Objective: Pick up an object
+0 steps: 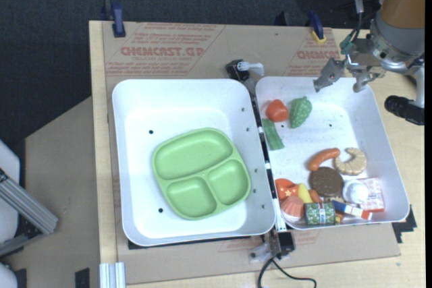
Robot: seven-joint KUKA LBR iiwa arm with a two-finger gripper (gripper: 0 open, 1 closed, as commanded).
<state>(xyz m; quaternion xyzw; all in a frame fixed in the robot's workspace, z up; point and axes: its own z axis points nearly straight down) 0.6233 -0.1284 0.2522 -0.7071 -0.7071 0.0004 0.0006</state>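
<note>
A: Over the right white bin's (388,145) far rim, the hand (344,76) hangs spread, pinching nothing.
B: Nearest beneath lie a red tomato (276,110) and leafy green vegetable (300,111); nothing blocks them.

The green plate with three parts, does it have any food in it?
Empty. All three sections of the green plate show bare green, and the toy food lies in the right bin instead.

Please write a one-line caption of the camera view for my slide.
Open gripper hovers over the right bin of toy food; a green divided plate lies in the left bin.
</note>
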